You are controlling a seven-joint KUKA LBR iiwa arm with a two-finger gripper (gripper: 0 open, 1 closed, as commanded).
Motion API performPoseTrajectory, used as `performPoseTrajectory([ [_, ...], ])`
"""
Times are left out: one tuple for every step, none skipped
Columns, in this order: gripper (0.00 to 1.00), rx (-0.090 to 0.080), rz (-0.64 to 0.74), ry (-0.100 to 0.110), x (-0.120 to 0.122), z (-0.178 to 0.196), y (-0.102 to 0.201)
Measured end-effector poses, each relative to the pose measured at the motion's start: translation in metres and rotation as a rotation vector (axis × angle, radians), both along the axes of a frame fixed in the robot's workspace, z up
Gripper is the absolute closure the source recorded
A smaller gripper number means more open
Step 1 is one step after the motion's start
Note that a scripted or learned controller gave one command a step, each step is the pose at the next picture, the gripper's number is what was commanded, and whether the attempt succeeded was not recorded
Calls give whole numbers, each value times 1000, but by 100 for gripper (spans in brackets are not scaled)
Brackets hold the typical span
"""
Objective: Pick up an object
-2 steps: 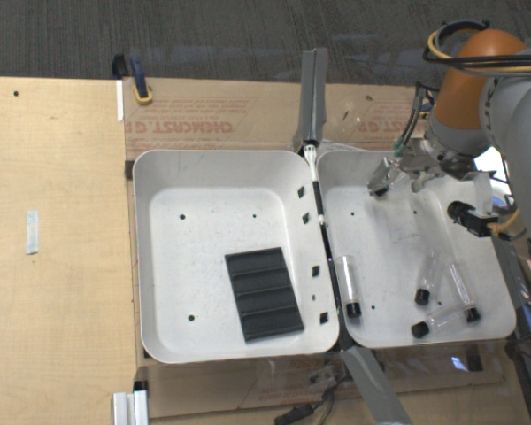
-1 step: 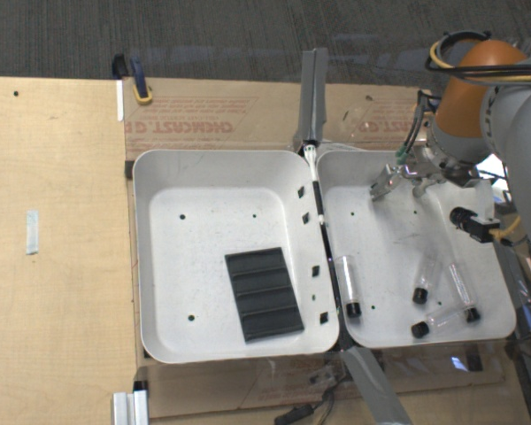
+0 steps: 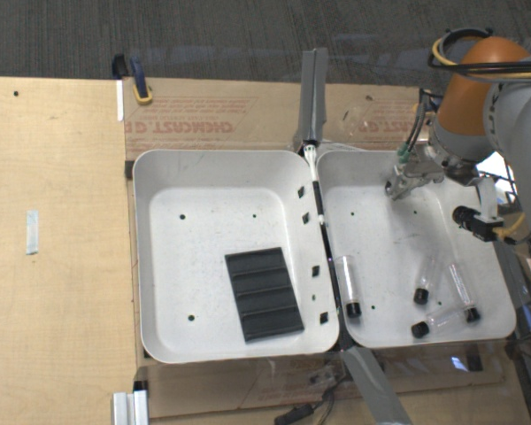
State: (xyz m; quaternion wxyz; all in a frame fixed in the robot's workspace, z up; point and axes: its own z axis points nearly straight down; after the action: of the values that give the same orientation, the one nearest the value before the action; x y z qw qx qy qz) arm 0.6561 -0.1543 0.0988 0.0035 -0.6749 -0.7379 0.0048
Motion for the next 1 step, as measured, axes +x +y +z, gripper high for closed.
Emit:
performPoseTrajectory([
  [0, -1, 1, -7, 2, 2, 0],
])
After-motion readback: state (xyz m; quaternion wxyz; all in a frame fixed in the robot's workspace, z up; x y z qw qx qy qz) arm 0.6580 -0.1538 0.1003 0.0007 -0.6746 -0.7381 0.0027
